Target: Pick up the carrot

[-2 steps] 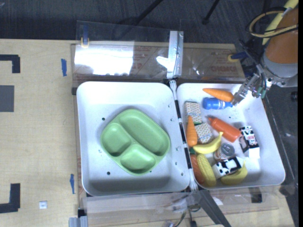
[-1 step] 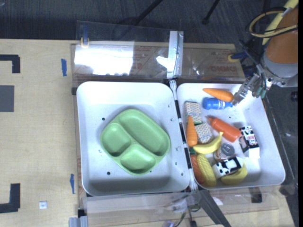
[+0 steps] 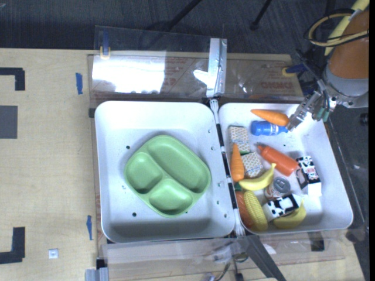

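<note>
Carrot [image 3: 236, 163] lies at left edge of right bin [image 3: 335, 180], beside banana [image 3: 258, 182]. Gripper [image 3: 297, 119] hovers near bin's far right corner. Jaws: cannot tell. Pick-up not done.

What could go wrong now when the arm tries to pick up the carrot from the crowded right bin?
1. The carrot lies along the bin's left wall, tight against the banana and a cracker, so fingers may have little room to close.
2. Two other orange items, one near the gripper and one mid-bin, could be grabbed by mistake.
3. The gripper sits at the far end, so reaching across may knock the blue bottle.
</note>
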`<state>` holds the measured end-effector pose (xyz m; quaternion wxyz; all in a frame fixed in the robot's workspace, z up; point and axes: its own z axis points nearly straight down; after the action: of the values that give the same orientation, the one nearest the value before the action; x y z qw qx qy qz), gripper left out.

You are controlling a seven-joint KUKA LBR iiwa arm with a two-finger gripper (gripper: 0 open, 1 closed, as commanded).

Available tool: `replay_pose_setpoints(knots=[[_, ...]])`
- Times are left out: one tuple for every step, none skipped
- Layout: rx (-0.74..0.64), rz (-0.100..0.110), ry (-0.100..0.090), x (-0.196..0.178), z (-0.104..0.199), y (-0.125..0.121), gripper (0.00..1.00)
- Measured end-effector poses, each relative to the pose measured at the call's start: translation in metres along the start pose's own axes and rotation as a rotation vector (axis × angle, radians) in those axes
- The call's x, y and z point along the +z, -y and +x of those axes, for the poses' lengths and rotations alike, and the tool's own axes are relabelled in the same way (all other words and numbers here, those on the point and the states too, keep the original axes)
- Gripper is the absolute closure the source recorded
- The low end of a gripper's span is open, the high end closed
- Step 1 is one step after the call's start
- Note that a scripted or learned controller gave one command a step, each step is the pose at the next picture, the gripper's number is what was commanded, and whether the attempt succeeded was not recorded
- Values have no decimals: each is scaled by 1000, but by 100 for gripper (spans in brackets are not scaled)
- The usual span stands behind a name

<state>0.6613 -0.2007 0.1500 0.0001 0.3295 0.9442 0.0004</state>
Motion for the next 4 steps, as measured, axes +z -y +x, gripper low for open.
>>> replay_pose_setpoints(knots=[[0, 0, 0, 0, 0, 0, 0], [0, 0, 0, 0, 0, 0, 0], [0, 0, 0, 0, 0, 0, 0], [-247, -2, 6, -20, -3, 1, 0]])
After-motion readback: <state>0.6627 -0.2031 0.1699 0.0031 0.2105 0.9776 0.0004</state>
